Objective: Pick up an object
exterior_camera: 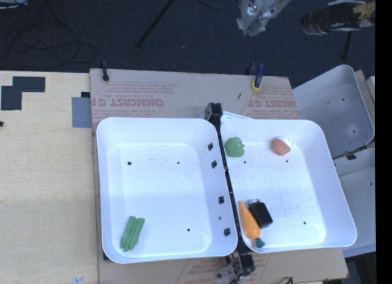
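The claw (254,16) hangs at the frame's top, grip state impossible to tell, with the green pepper (234,147) nearest, well below in the right bin (331,172).

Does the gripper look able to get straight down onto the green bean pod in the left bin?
Probably yes. The pod lies alone near the left bin's front corner, nothing over it. The gripper hangs high behind the bins, and the nearby wall might crowd it.

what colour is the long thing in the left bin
Green: the bean pod, in the camera view, near the left bin's front-left corner.
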`<state>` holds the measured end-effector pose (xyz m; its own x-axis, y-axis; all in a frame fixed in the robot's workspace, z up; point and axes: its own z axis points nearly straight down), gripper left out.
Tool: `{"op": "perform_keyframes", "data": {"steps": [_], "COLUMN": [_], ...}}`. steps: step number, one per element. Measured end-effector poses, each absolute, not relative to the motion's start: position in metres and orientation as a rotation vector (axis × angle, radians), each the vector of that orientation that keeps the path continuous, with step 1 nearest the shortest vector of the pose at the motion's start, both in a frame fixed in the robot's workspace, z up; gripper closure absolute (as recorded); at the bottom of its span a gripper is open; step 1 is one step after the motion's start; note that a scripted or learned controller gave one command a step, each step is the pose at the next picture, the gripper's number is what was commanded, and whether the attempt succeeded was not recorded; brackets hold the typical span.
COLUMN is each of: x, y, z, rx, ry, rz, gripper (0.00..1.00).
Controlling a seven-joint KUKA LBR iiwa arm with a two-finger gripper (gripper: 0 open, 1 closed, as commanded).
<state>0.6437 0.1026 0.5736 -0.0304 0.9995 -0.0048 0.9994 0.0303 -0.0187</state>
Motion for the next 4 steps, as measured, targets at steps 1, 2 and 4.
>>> {"op": "perform_keyframes", "data": {"steps": [1,2,4], "x": [0.644,0.644,0.644], "y": [0.102,0.105,0.107], "z": [0.573,0.583,0.592], "rx": [-2.180,-2.172,-2.164], "ry": [-2.248,-2.255,-2.261], "rz": [0.028,0.031,0.034], "gripper": [0.00,1.00,1.00]}}
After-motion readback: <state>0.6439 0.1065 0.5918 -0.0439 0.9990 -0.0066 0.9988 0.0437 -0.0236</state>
